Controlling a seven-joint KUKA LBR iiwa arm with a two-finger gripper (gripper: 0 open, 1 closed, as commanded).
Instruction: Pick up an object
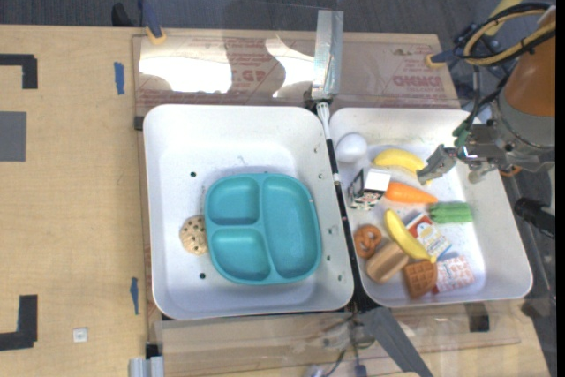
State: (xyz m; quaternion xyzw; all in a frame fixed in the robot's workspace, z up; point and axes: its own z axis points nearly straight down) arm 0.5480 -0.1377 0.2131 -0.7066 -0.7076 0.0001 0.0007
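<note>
Printed red lettering shows on the clear panel [291, 71] behind the bins, mirrored and too glared to read. A small packet [427, 234] and a red-and-white wrapper [455, 273] in the right bin [508, 256] carry print too small to make out.

The arm [530, 93] enters from the right, orange band uppermost, wrist angled down over the right bin's upper right part. The gripper [439, 162] points left, just beside a banana [399, 160]; whether it is released or clenched cannot be told, and nothing is seen between its fingers.

The right bin holds the objects: a white ball [350, 147], the banana, a carrot [410, 193], a green piece [451, 212], a second banana [405, 235], a tomato [367, 237], a bun [386, 261] and a waffle [421, 277], crowded together.

The left bin [168, 190] holds a teal tray [262, 228] with a cookie [193, 234] touching its left edge.
</note>
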